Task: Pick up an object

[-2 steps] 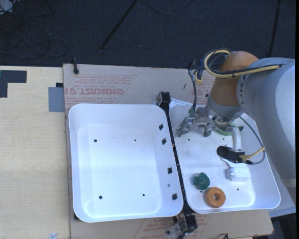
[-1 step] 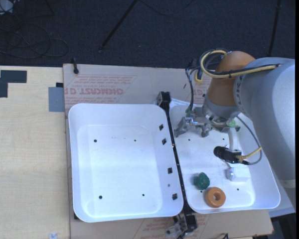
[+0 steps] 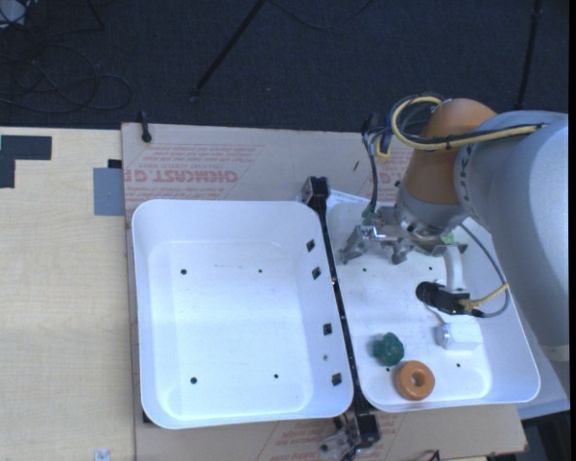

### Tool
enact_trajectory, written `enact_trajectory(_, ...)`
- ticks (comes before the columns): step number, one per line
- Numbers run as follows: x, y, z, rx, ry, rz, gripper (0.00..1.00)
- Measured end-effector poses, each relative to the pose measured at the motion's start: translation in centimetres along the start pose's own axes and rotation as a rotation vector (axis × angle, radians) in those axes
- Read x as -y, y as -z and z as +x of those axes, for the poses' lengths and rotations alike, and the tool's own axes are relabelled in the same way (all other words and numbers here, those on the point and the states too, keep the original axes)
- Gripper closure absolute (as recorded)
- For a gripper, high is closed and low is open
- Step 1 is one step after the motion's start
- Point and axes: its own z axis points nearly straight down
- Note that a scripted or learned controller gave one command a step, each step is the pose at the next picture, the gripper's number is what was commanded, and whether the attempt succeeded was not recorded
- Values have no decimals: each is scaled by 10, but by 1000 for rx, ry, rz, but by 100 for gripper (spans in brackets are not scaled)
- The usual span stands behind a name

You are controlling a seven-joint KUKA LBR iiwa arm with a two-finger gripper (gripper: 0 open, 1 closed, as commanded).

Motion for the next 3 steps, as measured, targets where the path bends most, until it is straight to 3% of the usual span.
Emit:
enact_trajectory(1, 0, 0, -8, 0, -1, -1, 0)
enact_trajectory(2, 0, 0, 12, -1, 2, 1, 0)
enact_trajectory(3, 0, 10, 11, -1, 2, 3, 100)
